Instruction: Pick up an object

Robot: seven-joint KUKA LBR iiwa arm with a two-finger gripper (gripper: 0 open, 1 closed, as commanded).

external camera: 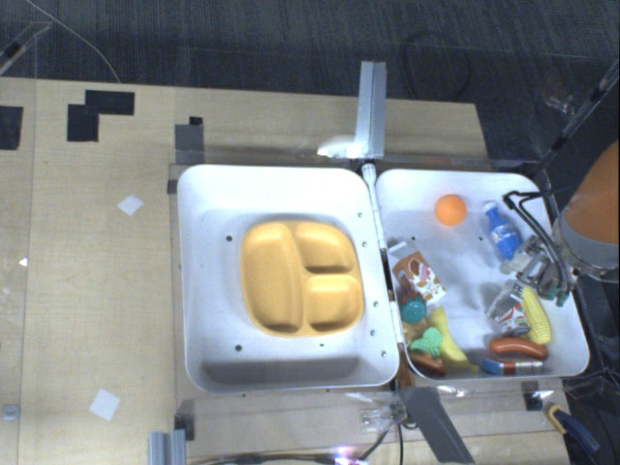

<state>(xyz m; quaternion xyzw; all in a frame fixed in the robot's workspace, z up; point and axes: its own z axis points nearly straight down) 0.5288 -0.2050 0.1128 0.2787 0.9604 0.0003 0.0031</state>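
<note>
In the right bin [465, 184] lie an orange ball [449, 209], a blue bottle [501, 231], a brown snack packet [418, 277], a teal ball [415, 310], a yellow banana [443, 329] and a green toy [423, 337]. A corn cob [536, 317], a red sausage [518, 347] and a red-and-blue marker [511, 365] rest near the front right corner. My gripper [536, 277] reaches in from the right, low over the bin's right side. It sits just above the corn cob and a silvery wrapper [505, 305], below the blue bottle.
The left bin [208, 289] holds a yellow divided tray [298, 275]. A metal post [371, 109] stands behind the seam between the bins. The arm's orange band [593, 201] and black cables [528, 209] hang over the right bin's far right corner.
</note>
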